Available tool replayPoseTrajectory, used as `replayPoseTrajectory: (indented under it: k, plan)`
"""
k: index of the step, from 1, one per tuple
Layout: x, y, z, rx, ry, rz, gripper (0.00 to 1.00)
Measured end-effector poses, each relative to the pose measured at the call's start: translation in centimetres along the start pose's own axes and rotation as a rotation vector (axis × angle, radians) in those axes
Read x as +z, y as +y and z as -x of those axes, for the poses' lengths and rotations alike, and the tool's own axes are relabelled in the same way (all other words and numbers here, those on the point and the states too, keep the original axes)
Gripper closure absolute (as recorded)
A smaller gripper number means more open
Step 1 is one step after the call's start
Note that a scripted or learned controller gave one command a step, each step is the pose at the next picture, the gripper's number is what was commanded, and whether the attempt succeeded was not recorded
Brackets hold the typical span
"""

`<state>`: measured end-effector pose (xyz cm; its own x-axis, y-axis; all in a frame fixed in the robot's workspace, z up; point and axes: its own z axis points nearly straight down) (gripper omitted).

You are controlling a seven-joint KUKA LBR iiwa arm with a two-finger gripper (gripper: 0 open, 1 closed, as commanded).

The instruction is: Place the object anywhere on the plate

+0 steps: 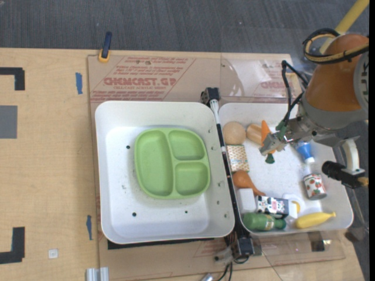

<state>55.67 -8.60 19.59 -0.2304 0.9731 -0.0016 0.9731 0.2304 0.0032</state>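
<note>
A light green plate (171, 163) with three compartments lies in the middle of the left white bin (111, 174). Nothing rests on it. My gripper (270, 150) hangs low over the upper middle of the right bin (345, 215), reaching in from the right under the orange-banded arm. It sits just below and right of an orange carrot (265, 127) and a tan bread piece (255, 134). A beige egg-like ball (233, 132) lies further left. I see nothing clearly held.
The right bin also holds a patterned cracker box (237, 157), an orange piece (246, 180), a milk carton (270, 205), a green bottle (262, 221), a banana (315, 218), a strawberry can (314, 186) and a blue bottle (305, 151). A ridge (222, 157) divides the bins.
</note>
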Motion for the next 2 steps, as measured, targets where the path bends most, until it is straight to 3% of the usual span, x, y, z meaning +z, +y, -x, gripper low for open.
replayPoseTrajectory:
  k: [1, 2]
  plan:
    - [-6.2, 2.0, -11.7, 0.186, 0.004, 0.000, 1.00]
    - [-3.8, 0.1, -19.9, 0.552, 0.002, -0.014, 1.00]
